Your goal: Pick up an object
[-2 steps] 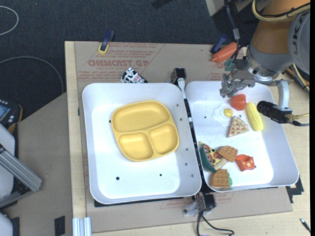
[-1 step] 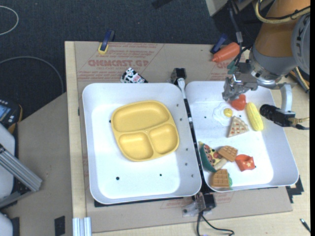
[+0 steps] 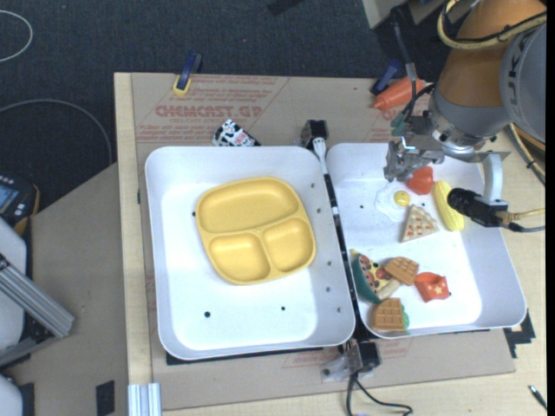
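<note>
My gripper (image 3: 405, 170) hangs low over the far part of the right bin (image 3: 494, 267), under the grey wrist and orange band. A small red toy (image 3: 422, 181) lies just right of the gripper tip, touching or nearly touching it. A fried-egg toy (image 3: 395, 201) sits just in front of the gripper. Nearby lie a yellow corn-like piece (image 3: 448, 204) and a triangular toast slice (image 3: 420, 224). At the bin's near left are a pizza slice (image 3: 368, 276), a brown cookie (image 3: 401, 269), a red piece (image 3: 433, 286) and a waffle (image 3: 389, 315).
The left bin (image 3: 173, 276) holds a yellow divided plate (image 3: 254, 229). A black divider (image 3: 333, 224) runs between the bins. A black fitting with a cable (image 3: 475, 207) juts over the right bin beside the corn piece. An orange clamp (image 3: 395, 94) sits behind the bins.
</note>
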### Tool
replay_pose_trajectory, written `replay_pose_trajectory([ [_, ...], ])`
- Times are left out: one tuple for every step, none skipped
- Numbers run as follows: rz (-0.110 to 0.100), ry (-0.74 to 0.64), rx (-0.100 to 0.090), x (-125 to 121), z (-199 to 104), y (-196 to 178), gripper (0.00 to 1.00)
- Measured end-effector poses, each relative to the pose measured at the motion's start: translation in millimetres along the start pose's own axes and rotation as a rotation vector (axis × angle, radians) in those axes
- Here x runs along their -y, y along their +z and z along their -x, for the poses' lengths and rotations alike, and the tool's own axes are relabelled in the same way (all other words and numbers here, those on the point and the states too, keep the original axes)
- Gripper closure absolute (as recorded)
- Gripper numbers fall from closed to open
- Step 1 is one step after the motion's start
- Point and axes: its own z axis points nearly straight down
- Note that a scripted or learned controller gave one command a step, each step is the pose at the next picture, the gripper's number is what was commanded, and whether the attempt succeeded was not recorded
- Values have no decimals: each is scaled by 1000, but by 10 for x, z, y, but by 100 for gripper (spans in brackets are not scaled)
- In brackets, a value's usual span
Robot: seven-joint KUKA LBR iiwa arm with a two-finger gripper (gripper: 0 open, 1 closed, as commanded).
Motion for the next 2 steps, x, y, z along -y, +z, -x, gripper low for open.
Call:
replay_pose_trajectory([
  [7, 2, 1, 81, 23, -179, 100],
  [7, 2, 3, -41, 104, -34, 100],
])
